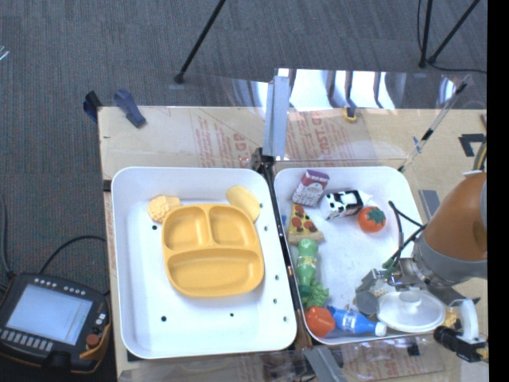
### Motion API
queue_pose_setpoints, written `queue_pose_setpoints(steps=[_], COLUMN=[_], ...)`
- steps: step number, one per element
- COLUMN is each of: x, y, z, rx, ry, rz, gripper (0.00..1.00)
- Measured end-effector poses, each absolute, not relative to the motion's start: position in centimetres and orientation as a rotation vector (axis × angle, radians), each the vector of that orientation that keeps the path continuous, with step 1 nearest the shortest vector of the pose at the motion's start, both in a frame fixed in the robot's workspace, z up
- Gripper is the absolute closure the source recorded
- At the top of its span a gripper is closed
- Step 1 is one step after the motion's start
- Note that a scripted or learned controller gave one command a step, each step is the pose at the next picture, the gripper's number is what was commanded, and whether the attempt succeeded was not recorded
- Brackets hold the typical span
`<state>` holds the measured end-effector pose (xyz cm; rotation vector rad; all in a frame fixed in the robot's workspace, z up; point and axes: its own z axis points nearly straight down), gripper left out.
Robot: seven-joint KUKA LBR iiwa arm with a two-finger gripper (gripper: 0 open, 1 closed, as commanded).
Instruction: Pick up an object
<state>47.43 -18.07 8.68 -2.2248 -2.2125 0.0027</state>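
Note:
The right bin (pixel 350 249) holds several toys. Along its left wall lie a pizza slice (pixel 302 224), a green vegetable (pixel 306 261) and a leafy green piece (pixel 316 294). Near the back sit a red-and-white box (pixel 310 188), a black-and-white cow (pixel 343 204) and an orange-red tomato (pixel 371 220). A red pepper (pixel 320 321) and a blue bottle (pixel 355 322) rest at the front edge. My gripper (pixel 375 290) hangs low over the bin's front right corner, just right of the bottle, under the arm's white flange (pixel 410 310).
The left bin (pixel 135 293) carries a yellow divided plate (pixel 213 249) with two yellow pieces at its back corners. A teach pendant (pixel 52 321) lies at the lower left. The orange-banded arm (pixel 465 225) covers the right bin's right edge.

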Motion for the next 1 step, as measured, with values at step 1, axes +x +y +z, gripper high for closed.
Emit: queue_pose_setpoints(steps=[1], x=[47.55], y=[-18.04], z=[9.57], rx=[-2.223], ry=[-2.214], rz=[-0.002], gripper=[1.00])
